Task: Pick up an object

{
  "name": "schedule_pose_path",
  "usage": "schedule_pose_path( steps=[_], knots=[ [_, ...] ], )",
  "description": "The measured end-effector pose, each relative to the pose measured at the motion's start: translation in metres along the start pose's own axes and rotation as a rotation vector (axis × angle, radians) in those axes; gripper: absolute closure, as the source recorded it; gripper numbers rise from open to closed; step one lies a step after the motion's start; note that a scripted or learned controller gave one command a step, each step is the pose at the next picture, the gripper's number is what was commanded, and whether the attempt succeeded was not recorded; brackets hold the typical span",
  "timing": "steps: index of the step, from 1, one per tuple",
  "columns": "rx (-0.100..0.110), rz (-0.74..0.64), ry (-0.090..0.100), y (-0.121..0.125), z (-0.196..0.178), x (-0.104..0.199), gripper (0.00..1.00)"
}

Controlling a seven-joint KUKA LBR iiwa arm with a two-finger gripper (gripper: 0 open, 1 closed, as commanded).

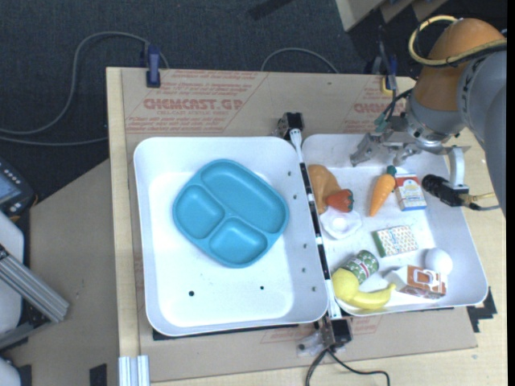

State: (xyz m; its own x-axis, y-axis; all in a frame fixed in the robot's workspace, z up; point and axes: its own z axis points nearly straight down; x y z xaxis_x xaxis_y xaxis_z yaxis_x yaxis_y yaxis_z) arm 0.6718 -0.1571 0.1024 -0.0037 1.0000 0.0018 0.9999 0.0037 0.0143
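Bright, even light from overhead, and the two shallow white plastic bins (153,240) glow almost blown out, their inner walls hard to separate from the floors. Shadows are soft and short: a faint one hugs the lower edge of the sky-blue three-compartment plate (230,212). The orange band of the grey arm (452,64) catches a mild sheen at upper right. The pale brown cardboard-topped desk (201,103) reads evenly lit, red print slightly smeared. Overall the picture is a little soft and grainy; small items in the right bin lack crisp detail. The dark carpet (56,14) stays dim.
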Motion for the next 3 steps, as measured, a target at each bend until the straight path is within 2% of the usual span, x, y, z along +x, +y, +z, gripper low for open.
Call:
schedule_pose_path(
  steps=[1, 2, 3],
  knots=[
    [-0.001, 0.003, -0.005, -0.043, 0.011, -0.019, 0.00],
    [-0.005, 0.002, -0.010, -0.041, -0.001, -0.020, 1.00],
    [0.001, -0.011, 0.002, 0.001, -0.089, 0.109, 1.00]
  ],
)
